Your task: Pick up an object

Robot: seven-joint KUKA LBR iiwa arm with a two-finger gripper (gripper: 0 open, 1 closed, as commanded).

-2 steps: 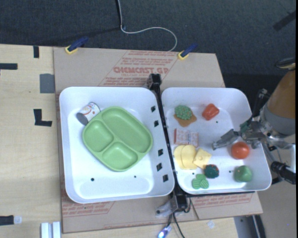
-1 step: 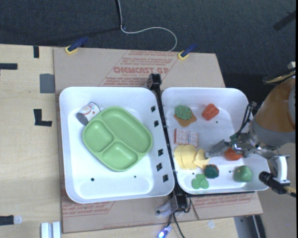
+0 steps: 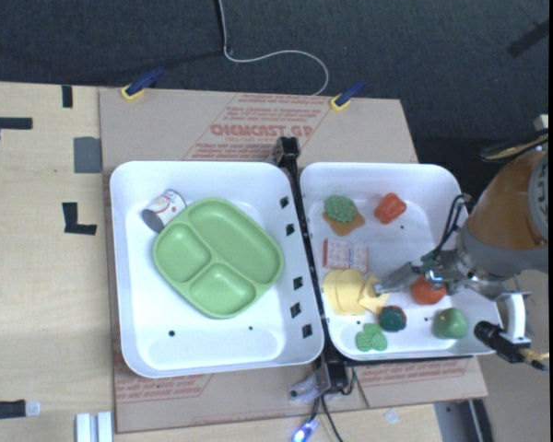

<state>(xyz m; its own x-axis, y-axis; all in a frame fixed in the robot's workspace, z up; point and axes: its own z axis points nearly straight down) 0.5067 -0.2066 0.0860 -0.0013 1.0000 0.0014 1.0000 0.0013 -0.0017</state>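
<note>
The right bin holds several toy foods: a green leafy piece on a cracker, an orange-red pepper, a pink-and-white packet, a yellow lump, a red tomato, a dark green-blue piece, a light green piece and a green apple. My gripper reaches in from the right, low over the bin. Its tip lies between the yellow lump and the tomato and partly covers the tomato. I see nothing lifted.
The left bin holds a green divided plate and a small white-and-grey cup on its side at the back left. A black divider separates the bins. The arm's body overhangs the right bin's right edge.
</note>
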